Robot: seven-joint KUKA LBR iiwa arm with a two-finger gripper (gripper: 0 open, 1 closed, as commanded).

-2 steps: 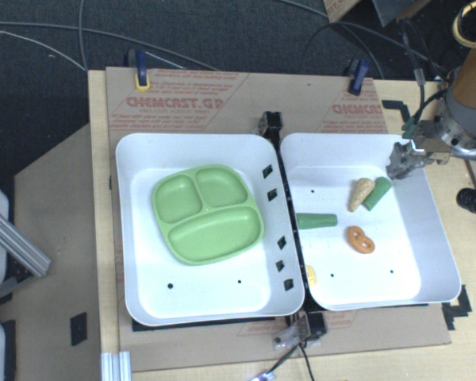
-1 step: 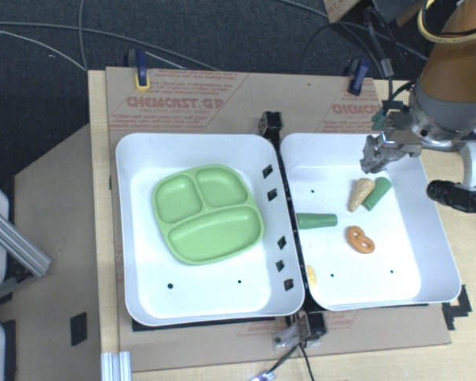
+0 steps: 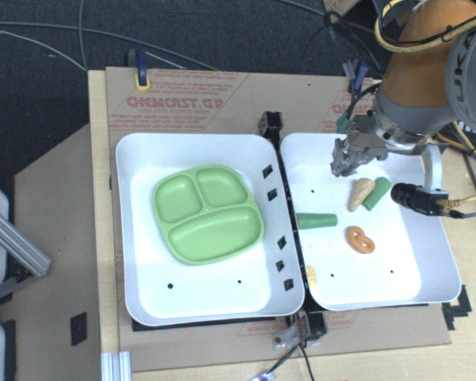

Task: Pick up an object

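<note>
the gripper is hanging over the back part of the right bin, reaching in from the right under the orange band. whether it is open or closed i cannot tell from where i am standing, and nothing is showing in its grasp.

the candidates for picking are all lying loose on the right bin's floor: a tan piece touching a short green piece, both just beside the tool; a green cylinder lying flat near the divider; and an orange pretzel-shaped piece nearer the front.

the left bin is carrying a green divided plate, well apart from the tool.

judgement: the arm is positioning for a descent, most likely onto the tan and green pair. because they are touching, a clean grasp of one is looking doubtful.
</note>
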